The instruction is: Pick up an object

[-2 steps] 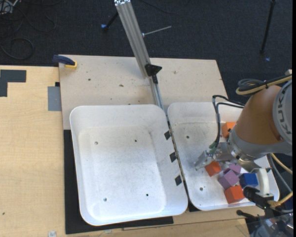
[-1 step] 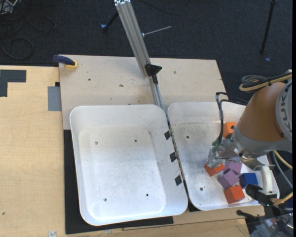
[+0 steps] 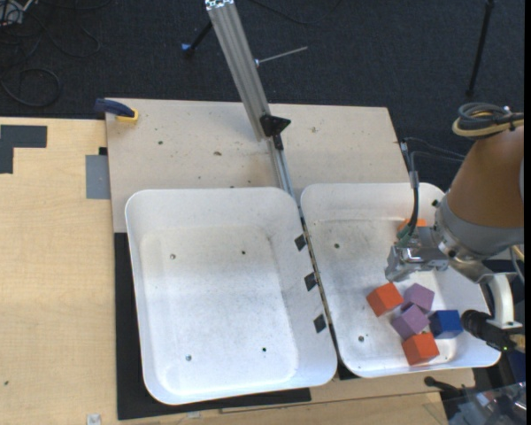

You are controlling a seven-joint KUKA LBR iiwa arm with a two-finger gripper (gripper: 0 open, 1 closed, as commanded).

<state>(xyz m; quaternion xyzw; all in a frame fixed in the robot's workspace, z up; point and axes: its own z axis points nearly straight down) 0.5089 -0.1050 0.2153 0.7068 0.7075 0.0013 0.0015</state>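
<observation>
Low in the right bin (image 3: 354, 211), small blocks cluster: an orange cube (image 3: 385, 298), two purple cubes (image 3: 413, 309), a blue one (image 3: 445, 323). They look light, rigid and flat-sided; opposite faces suit gripping. Just above the orange cube, the pincer (image 3: 410, 257) hovers; whether it is parted I cannot tell.

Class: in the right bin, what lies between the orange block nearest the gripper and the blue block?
In the camera view, two purple blocks lie between the orange block and the blue block.

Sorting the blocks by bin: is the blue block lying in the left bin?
No, the blue block lies in the right bin, beside the purple blocks.
</observation>
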